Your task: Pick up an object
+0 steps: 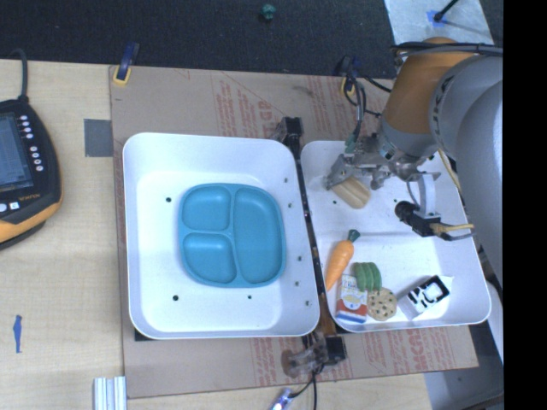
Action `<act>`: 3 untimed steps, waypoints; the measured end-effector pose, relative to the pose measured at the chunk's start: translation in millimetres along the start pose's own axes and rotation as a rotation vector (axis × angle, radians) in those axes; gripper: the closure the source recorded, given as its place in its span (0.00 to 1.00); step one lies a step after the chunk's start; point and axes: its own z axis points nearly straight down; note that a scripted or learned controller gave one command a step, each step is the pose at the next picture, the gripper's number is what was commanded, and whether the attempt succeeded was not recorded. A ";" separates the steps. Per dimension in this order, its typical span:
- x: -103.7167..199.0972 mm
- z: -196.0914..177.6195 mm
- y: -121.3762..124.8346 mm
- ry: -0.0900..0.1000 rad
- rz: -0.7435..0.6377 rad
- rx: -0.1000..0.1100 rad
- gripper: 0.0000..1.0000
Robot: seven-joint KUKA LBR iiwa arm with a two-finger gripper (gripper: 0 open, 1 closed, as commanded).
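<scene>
I saw the tool (355,174) low at twelve o'clock in the right white shallow bin (461,314), touching the small tan wooden cylinder (351,194). I could not tell its opening. I judged it should centre before lifting.

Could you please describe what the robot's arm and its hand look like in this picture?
The arm is bulky and rounded, light grey, with a broad orange band above the wrist. The hand is a small grey metal assembly, and thin dark cables run to it.

light wooden bench (60,272) (cardboard sheet (214,101) on top), dark carpet floor (188,11) beyond.
</scene>
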 end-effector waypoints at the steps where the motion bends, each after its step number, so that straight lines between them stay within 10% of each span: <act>1: -21.3 4.8 -118.8 0.000 0.001 0.001 0.00; 2: 3.1 4.5 -135.5 0.001 0.000 0.000 0.00; 3: -8.4 3.8 -36.5 0.001 0.003 -0.002 0.00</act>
